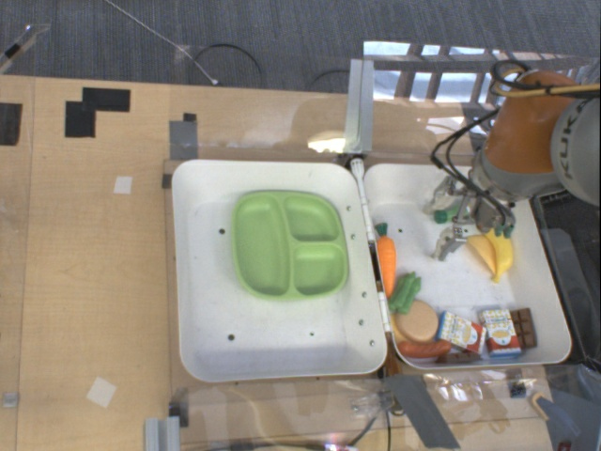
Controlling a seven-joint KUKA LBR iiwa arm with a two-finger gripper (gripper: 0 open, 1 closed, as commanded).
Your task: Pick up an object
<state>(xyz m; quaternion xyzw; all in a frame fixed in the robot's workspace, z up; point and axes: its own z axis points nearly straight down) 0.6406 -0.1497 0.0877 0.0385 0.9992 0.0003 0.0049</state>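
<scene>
Over the right bin [554, 332], claw [449, 225] hangs spread, pinching nothing. Banana [495, 252] lies on the bin floor just right of it, long axis running near-to-far.

Banana [495, 253]: yellow toy, lying flat in the right bin's upper right part, tip pointed down-view. Carrot [386, 264]: orange with green top, laid lengthwise against the bin's left wall. Green vegetable piece [406, 292]: set just below the carrot. Round tan bun [418, 323], red sausage [424, 349], two small printed cartons [481, 332] and a chocolate bar [525, 328]: ranged along the near wall.
</scene>
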